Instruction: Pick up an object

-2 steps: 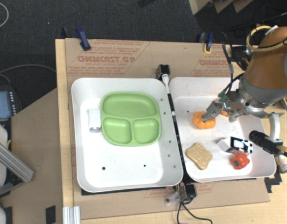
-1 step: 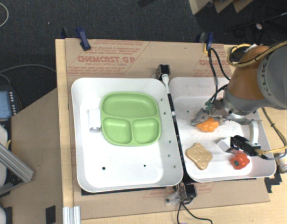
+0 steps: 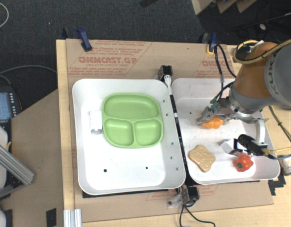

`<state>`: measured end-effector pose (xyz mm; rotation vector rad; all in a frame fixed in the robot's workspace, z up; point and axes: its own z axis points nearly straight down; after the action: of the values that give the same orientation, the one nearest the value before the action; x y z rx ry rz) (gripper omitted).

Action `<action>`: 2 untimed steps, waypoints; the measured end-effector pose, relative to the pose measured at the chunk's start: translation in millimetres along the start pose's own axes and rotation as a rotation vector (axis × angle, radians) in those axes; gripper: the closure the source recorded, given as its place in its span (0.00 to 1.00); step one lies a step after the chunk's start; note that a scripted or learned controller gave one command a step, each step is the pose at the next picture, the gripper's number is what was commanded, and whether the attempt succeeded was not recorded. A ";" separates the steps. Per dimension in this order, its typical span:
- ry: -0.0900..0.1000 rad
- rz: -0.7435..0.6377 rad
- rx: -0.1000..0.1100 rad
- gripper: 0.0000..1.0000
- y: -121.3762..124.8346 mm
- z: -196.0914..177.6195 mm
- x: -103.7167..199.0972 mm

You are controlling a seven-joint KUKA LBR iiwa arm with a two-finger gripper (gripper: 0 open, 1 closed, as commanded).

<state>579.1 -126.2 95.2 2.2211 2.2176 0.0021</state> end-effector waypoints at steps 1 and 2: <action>0.002 -0.012 -0.015 1.00 93.7 -96.9 75.4; 0.003 -0.007 0.004 1.00 87.3 -89.5 135.4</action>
<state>666.4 9.1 184.8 2.2168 2.2290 0.0003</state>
